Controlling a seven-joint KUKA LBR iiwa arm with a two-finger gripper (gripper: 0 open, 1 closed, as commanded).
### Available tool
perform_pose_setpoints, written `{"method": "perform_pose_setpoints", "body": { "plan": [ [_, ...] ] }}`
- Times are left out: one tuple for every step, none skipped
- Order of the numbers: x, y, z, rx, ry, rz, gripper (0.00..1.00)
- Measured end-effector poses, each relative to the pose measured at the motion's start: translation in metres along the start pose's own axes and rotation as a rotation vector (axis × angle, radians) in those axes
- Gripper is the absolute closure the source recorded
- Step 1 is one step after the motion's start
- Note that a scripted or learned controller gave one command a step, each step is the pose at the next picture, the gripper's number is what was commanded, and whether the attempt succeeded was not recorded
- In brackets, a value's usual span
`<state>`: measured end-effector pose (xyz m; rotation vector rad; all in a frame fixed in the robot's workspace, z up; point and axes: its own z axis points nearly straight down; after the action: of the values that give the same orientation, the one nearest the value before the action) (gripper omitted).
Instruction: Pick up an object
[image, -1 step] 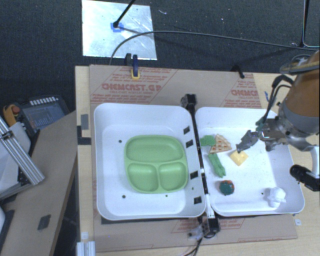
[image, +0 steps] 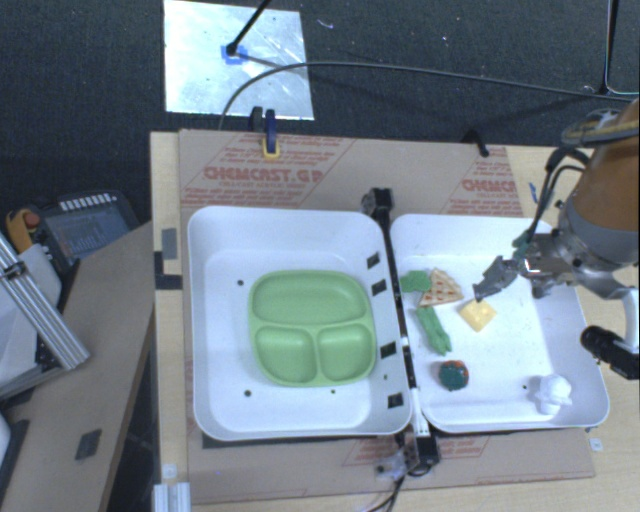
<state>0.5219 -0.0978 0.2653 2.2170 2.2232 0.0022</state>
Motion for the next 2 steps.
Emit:
{"method": "perform_pose_setpoints", "body": {
  "plan": [
    [0.004, -0.005, 0.044, 0.004, 0.001, 0.002, 0.00],
    [0.001, -0.004, 0.086, 0.005, 0.001, 0.002, 0.00]
  ]
}}
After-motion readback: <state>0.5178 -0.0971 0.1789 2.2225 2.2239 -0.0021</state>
